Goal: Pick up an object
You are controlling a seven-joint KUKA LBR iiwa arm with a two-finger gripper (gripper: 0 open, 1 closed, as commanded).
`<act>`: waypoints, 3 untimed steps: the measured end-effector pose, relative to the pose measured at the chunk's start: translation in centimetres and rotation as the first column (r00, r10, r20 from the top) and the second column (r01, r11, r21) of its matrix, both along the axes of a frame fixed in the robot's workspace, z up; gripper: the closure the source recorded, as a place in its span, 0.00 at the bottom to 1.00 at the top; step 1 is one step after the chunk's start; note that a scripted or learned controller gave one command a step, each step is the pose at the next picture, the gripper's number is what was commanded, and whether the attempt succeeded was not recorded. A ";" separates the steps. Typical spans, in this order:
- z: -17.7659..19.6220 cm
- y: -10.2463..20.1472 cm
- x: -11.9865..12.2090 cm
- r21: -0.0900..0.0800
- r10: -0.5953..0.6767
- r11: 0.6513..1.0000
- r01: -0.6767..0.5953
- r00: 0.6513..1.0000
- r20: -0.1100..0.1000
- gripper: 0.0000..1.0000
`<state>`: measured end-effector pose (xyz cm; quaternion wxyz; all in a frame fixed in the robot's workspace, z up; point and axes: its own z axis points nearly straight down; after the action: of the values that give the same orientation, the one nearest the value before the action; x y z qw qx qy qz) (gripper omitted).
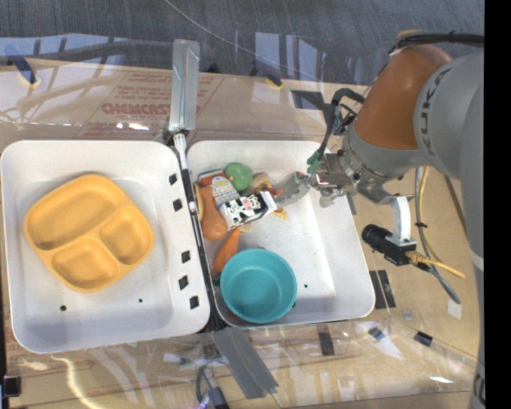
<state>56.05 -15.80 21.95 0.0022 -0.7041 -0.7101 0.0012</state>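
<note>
The gripper [283,192] reaches in from the right over the right bin [341,262], its grey metal tip lying against the edge of a small white carton [243,208] printed with black marks; how far apart its fingers stand cannot be told, and the carton is not plainly between them. The carton lies tilted in the cluster at the bin's upper left. Just above it sits a rounded green fruit-like piece [238,175], and beside that a small dull tan lump [261,180]. To the carton's left lies an orange, smooth, elongated piece [210,214], and a second orange carrot-shaped piece [226,249] slants below it, touching the rim of a teal plastic bowl [257,285] that stands upright at the bin's lower left. In the left bin [34,318] rests a glossy yellow plastic tray [88,231] with three rounded compartments.
</note>
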 end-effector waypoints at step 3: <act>-2.6 13.9 9.7 0.002 -0.471 0.882 0.471 0.882 0.005 1.00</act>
<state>65.76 -1.88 19.37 0.0010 -0.8555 -0.5178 -0.0014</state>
